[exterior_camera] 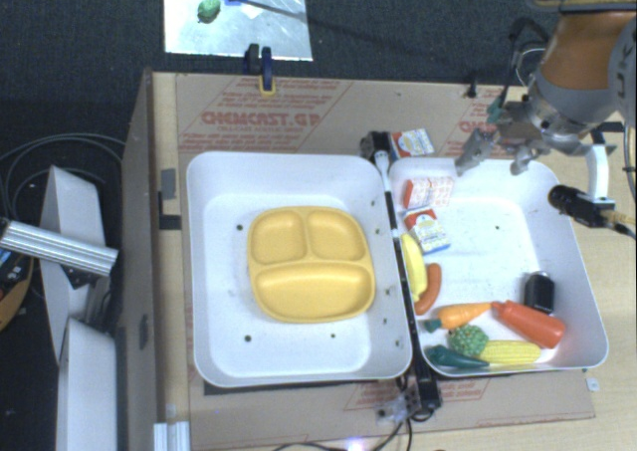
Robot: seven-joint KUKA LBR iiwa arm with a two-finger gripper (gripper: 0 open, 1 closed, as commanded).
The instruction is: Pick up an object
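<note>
My gripper point(494, 158) hangs over the far rim of the right bin point(582, 270), its two fingers spread open with nothing between them. Just left of it and lower, a red-and-white carton point(428, 190) lies in the bin, with a second small carton point(430, 231) below that. Along the bin's left wall lie a yellow banana point(413, 265) and a red sausage point(430, 290). At the near end sit a carrot point(463, 315), broccoli point(468, 340), a corn cob point(511, 351), a red bottle point(529, 322) and a black object point(538, 291).
The left bin point(224, 240) holds a yellow divided plate point(311, 262). Another small carton point(413, 143) lies outside the bins beyond the right bin's far corner. A black fitting point(575, 203) juts over the right bin's right rim.
</note>
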